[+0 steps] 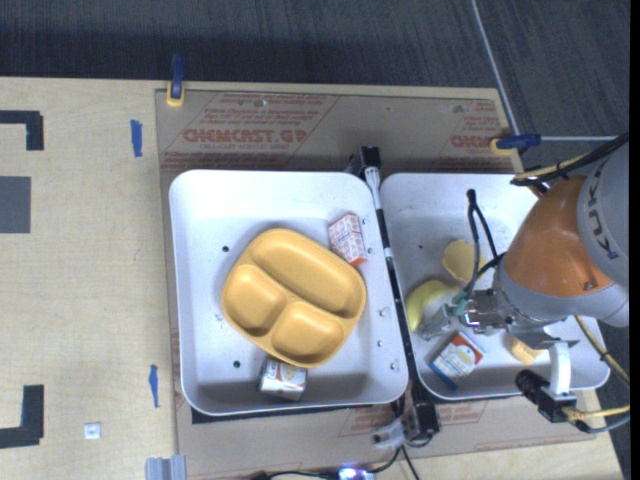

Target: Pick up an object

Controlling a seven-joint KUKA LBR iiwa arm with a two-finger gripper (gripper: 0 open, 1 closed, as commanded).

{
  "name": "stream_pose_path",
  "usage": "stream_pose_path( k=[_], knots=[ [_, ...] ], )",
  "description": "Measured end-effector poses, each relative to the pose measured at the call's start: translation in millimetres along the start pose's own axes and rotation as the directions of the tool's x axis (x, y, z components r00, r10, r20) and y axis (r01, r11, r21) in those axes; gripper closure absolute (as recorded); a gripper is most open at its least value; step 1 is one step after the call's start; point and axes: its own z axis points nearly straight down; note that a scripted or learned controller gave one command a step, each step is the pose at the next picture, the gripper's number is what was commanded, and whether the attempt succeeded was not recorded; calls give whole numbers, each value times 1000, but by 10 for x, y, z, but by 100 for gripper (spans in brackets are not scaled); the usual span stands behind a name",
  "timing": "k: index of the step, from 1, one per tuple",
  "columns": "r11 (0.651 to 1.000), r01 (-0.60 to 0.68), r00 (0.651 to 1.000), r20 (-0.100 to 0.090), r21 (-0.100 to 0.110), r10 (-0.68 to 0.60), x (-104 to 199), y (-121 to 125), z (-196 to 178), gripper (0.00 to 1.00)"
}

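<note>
So the gripper [462, 313] is down in the right bin [420, 203], near its front edge, but honestly I can't tell what state it's in. Right next to it there's a yellow-green round thing [425, 298], a pale yellow piece [459, 259] further back, and a small carton [456, 358] by the front edge. The left bin [200, 268] has a yellow divided tray [291, 295] in the middle, plus a little packet [346, 237] behind it and another [282, 379] at the front. Bench [80, 268] is light wood, dark carpet [300, 18] behind.
</note>
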Motion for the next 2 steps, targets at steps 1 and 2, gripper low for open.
stream_pose_path(
  k=[1,2],
  knots=[
    [1000,0,1000,2,-7,0,-6,22,-109,100],
    [1000,-1,1000,2,-7,1,-6,21,-108,0]
  ],
)
